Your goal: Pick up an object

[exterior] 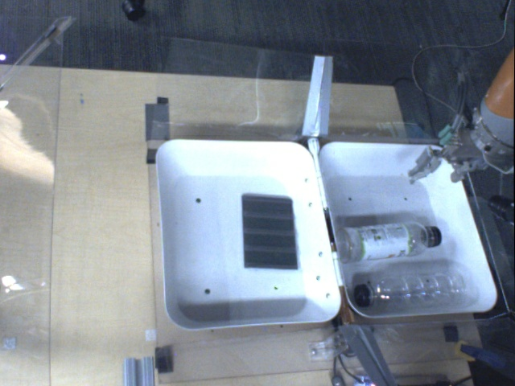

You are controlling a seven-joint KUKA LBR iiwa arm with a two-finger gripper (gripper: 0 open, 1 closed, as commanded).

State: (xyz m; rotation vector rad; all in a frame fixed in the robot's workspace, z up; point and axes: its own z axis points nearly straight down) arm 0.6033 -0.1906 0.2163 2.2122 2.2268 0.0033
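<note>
In the right bin (pixel 378 163) lie two clear plastic bottles on their sides. One with a pale label and a black cap (pixel 389 241) rests mid-bin, cap to the right. The other, ribbed and unlabelled (pixel 410 289), lies along the front wall with its dark cap to the left. The left bin (pixel 193 175) holds a flat dark ridged rectangular piece (pixel 269 231) at its middle. My gripper (pixel 440 168) hangs over the right bin's far right corner, well above and behind the bottles. It is open, with nothing between its fingers.
A metal bar (pixel 319 95) stands upright behind the seam between the bins. Cables trail at the right past the bin's rim. The wooden bench (pixel 88 215) stretches to the left, partly under a transparent sheet.
</note>
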